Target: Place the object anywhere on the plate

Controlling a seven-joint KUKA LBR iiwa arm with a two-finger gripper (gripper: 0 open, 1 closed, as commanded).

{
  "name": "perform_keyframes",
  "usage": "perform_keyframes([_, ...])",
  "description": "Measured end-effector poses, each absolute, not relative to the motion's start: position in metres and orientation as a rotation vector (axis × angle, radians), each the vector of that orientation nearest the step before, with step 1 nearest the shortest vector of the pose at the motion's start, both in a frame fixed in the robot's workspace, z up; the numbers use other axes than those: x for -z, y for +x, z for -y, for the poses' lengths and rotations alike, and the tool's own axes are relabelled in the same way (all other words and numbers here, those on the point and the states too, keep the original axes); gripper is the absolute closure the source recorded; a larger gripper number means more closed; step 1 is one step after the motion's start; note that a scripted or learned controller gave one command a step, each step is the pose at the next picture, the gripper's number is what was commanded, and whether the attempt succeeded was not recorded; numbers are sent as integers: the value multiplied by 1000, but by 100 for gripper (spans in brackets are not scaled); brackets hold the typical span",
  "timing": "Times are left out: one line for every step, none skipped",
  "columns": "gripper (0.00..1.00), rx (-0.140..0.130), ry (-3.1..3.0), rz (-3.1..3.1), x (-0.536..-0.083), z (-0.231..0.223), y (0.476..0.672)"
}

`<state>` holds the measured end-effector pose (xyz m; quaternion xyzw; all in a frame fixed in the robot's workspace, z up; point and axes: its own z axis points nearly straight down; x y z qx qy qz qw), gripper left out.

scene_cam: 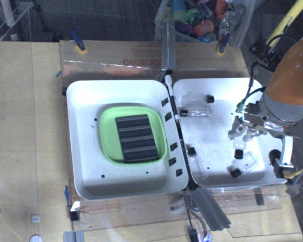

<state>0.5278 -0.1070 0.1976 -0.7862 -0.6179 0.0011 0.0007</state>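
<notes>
Jaws' opening impossible to tell — gripper (241, 135) low over the right bin (217, 92), near a clear vial (243, 164).

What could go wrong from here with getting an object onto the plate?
1. The clear vials with black caps in the right bin are see-through and small, so the gripper may well miss.
2. A dark ridged block covers most of the green plate, so a vial dropped there might roll off.
3. The raised divider may catch a low carry.
</notes>
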Motion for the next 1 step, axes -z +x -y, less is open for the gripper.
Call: perform_keyframes([0, -3, -2469, 1941, -198, 107, 528])
